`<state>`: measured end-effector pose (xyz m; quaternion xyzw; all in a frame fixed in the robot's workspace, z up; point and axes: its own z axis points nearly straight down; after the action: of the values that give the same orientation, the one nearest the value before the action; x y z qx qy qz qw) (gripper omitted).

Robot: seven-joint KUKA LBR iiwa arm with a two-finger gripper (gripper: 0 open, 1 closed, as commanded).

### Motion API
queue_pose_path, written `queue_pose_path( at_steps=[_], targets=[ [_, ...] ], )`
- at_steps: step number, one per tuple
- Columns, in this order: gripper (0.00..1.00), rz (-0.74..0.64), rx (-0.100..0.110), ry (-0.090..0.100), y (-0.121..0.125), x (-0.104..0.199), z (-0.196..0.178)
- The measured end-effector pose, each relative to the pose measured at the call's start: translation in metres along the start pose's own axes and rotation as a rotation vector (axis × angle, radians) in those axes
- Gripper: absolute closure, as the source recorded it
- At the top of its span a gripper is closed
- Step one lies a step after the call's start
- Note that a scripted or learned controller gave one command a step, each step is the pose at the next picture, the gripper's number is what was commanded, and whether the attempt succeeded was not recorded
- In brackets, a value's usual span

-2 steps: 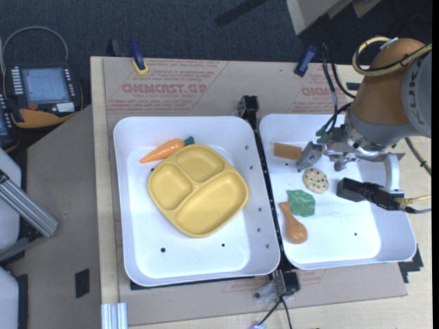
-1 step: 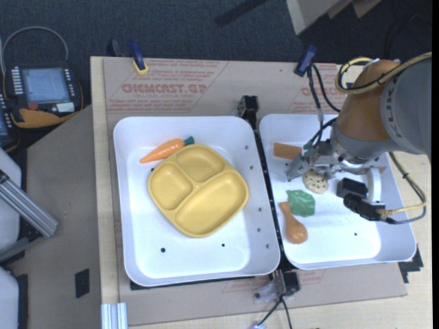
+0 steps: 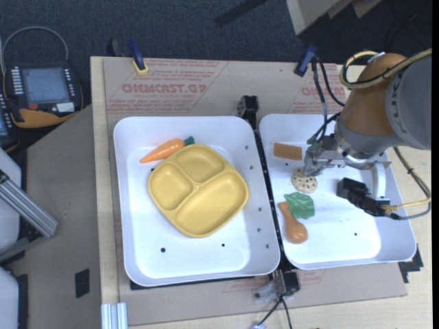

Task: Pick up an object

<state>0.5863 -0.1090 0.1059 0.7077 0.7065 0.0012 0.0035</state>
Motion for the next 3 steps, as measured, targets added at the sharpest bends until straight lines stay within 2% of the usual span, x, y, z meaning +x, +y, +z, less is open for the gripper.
queue_pose_path(
  at_steps=[1,2,3],
  targets=[
    [1.0,-0.004,0.0,0.002,0.004,0.01,-0.051],
    [1.0,-0.003,-0.002,0.001,0.007,0.004,-0.114],
    [1.0,-0.002,-0.002,0.001,-0.001,0.001,-0.166]
  ],
)
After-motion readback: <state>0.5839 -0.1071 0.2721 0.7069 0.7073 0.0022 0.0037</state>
